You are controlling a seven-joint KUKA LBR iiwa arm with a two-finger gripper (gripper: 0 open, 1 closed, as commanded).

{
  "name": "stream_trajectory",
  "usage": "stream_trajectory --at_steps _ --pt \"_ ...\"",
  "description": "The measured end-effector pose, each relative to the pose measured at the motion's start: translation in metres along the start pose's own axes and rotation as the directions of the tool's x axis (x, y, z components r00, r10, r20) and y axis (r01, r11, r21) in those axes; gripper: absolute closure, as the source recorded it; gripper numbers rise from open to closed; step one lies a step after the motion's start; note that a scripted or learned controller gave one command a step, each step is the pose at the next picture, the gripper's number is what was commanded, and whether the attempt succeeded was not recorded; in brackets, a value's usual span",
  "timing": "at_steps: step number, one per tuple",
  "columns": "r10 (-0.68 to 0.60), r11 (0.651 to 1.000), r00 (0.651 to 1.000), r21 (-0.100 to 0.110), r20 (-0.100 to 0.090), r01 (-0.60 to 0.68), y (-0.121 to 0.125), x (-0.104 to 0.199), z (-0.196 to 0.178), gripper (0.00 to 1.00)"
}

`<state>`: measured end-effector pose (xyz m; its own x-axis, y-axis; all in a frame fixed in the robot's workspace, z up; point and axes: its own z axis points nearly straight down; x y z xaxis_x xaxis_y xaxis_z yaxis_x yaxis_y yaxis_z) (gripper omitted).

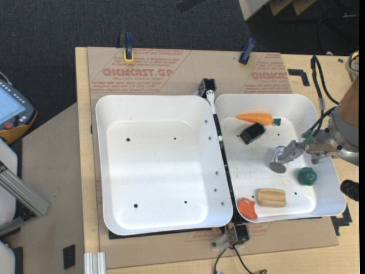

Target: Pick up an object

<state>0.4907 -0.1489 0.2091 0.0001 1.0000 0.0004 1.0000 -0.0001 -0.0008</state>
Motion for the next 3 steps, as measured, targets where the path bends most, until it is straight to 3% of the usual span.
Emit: stream_trajectory --at_steps 1,2,3 --pt "0.001 1.000 1.000 -0.014 0.007 -0.001 -0.011 -0.028 -0.120 0.00" --pt "-0.001 1.000 1.000 -0.006 0.003 0.001 -0.010 -0.026 -0.124 1.00" --pt "-0.008 1.000 1.000 -0.008 0.001 0.008 -0.010 0.045 -0.167 1.00"
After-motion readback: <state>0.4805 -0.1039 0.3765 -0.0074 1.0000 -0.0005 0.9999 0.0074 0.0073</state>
